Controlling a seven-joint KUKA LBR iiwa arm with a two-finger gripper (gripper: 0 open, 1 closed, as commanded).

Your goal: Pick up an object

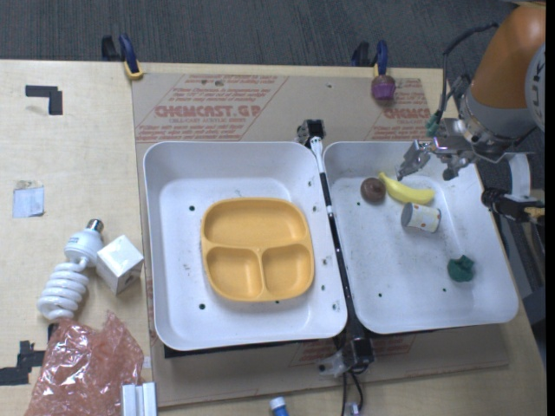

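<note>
Camera view: 2 white bins sit side by side on a cardboard sheet. Left bin [169,232] holds a yellow tray [257,250] w/ 3 compartments, lying flat, roughly centred. Right bin [486,293] holds 4 small objs: a brown round item [373,189] near the upper left, a banana [404,190] just beside it on its right, maybe touching, a small white cup [421,218] on its side just below the banana, and a green lump [461,269] well apart, toward the bin's right wall.

Arm comes in from the upper right, grey w/ orange band [512,46]. Gripper [420,157] hangs over the top edge of the right bin, just above and right of the banana. Fingers look spread apart, nothing between them; no obj is lifted. Whether the tips touch the bin floor, can't tell.

Outside the bins: a purple obj [383,87] sits on the cardboard above the right bin, near a blue clamp [381,55]. On the wooden bench at left lie a spiral light bulb [69,271], a white cube [120,263] touching it on the right, and crumpled pinkish plastic wrap [87,367] below them. A 2nd clamp [128,56] grips the cardboard's upper left corner.
</note>
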